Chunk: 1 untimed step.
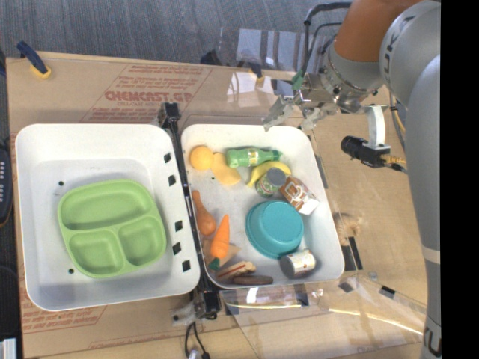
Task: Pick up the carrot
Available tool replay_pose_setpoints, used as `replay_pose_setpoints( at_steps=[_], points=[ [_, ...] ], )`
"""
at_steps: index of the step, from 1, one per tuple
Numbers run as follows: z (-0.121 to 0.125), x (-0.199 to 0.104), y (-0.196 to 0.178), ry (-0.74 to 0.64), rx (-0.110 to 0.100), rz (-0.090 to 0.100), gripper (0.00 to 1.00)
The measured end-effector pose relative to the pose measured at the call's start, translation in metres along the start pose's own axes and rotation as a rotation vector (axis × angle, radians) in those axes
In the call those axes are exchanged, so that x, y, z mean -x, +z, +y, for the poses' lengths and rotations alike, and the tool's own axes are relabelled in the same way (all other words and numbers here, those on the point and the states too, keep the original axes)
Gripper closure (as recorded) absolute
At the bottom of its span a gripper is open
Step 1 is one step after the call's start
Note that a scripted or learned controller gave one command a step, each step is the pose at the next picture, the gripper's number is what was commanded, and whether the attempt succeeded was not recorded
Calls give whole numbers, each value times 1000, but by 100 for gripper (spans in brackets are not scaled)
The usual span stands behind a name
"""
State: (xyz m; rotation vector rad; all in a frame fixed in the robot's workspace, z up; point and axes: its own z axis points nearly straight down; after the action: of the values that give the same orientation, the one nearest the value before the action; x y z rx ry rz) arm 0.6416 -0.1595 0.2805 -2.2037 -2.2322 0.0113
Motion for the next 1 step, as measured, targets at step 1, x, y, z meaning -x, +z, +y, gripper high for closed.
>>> replay_pose_setpoints(
  at_steps=[1],
  points=[
    [-20,-24,166,140,4,3,0]
  ],
)
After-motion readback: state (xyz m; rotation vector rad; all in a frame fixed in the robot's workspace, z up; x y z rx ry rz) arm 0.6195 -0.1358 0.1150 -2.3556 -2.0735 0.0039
